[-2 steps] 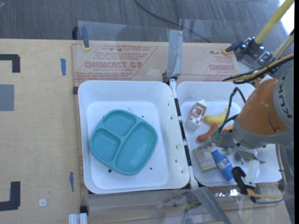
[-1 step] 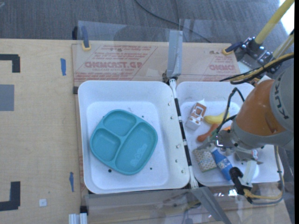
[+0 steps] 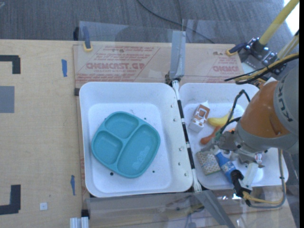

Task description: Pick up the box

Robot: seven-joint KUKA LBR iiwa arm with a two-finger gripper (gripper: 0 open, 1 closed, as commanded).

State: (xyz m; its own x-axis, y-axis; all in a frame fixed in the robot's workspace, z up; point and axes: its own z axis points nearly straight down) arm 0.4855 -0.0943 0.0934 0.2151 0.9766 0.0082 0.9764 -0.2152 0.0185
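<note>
Claw [image 3: 236, 159]: you see it low in the right bin, under the orange wrist band; the arm's bulk covers it, so you cannot tell how it is set or whether it has anything.
Right bin [image 3: 280, 175]: near you, just under the wrist, lie a blue tube [image 3: 223, 161] and a small patterned packet [image 3: 207, 161], touching or nearly touching each other.
Carrot-like piece [image 3: 207, 138]: it lies just beyond the packet, with a banana [image 3: 217, 121] a little farther on.
Box [image 3: 200, 117]: you find the small white carton with orange print toward the far left of the right bin, near the divider between the bins. It rests on the bin floor, tilted, and stands apart from the claw.
Left bin [image 3: 90, 96]: it holds a teal divided plate [image 3: 126, 144], which plays no part here.
Desk [image 3: 38, 127]: pale wood with blue and black tape marks, bearing both bins.
Done, as you can judge: the arm is down among the items, nothing more.
Left to do: the box looks unlifted; you would still need the claw brought over it, closed on it, and raised.
</note>
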